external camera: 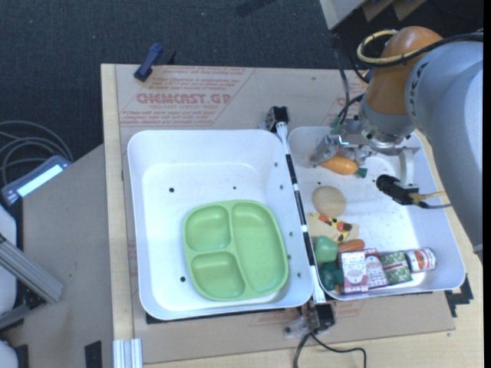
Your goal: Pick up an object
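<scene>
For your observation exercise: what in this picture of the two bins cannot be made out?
- Gripper: its fingers are too small and crowded over the orange item to read.
- Bottle label: print too small.
- Toys by the divider: overlapping, shapes unclear.
- Arm: cut off by the right edge.

Two bins sit side by side on the bench, and in the left bin (153, 167) a divided tray (234, 249) lies toward its near right part. My gripper (343, 146) hangs over the far left part of the right bin (437, 228), right above a small rounded item (341, 164), with a flat round piece (330, 201) just nearer the camera. Along that bin's near edge a bottle (391, 267) lies on its side, a cluster of small pieces (331, 245) at its left end.
</scene>
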### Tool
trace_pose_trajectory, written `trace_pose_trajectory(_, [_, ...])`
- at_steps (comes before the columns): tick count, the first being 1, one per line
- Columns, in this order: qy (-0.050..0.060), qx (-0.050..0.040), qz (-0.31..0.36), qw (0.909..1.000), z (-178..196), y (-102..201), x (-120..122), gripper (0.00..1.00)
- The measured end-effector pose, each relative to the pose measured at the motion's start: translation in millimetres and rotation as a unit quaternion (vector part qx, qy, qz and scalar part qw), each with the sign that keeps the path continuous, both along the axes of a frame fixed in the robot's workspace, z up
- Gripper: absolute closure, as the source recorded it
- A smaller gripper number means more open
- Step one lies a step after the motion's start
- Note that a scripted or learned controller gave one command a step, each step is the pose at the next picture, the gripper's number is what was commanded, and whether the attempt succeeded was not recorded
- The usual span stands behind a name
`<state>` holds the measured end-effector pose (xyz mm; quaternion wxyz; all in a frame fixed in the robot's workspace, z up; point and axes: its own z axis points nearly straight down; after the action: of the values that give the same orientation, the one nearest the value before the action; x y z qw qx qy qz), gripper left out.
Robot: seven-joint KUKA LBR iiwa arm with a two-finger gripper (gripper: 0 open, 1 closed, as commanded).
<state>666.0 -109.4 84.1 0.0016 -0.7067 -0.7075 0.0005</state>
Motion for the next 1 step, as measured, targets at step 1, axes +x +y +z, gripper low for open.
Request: trace_pose_trajectory(1, [0.005, -0.0013, 0.001, 1.0, 9.7, -1.9, -2.1, 1.0])
